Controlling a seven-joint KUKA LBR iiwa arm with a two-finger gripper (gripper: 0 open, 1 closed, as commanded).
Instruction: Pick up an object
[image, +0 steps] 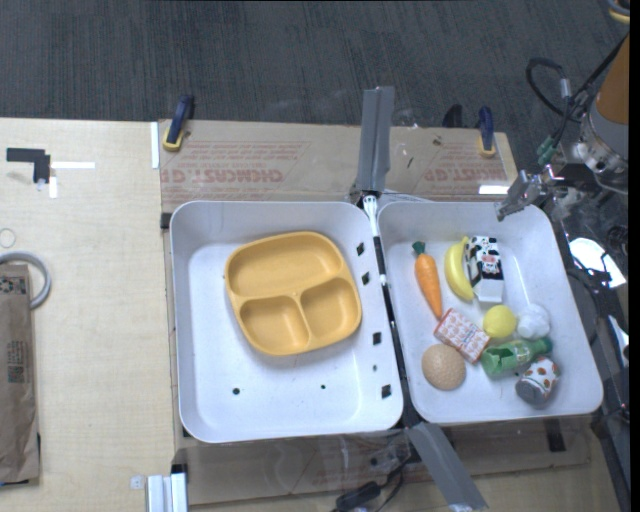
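From the camera view, the gripper (520, 192) is seen at the upper right of the frame, above the right bin (575, 330) rim; whether it is released or clenched cannot be told. A descent centred over an isolated piece is advised, such as the one carrot (429, 281). Also counted: one banana (458, 270), one lemon (500, 321), one yellow tray (293, 292) in the left bin (200, 330).

Both white bins (200, 400) smooth plastic w/ slight sheen. Yellow divided tray (293, 292) matt plastic. Carrot (429, 283), banana (457, 270), lemon (499, 321) glossy plastic. Brown cardboard (260, 165) along bins' far edge, matt. Bench top (80, 300) pale wood, matt.
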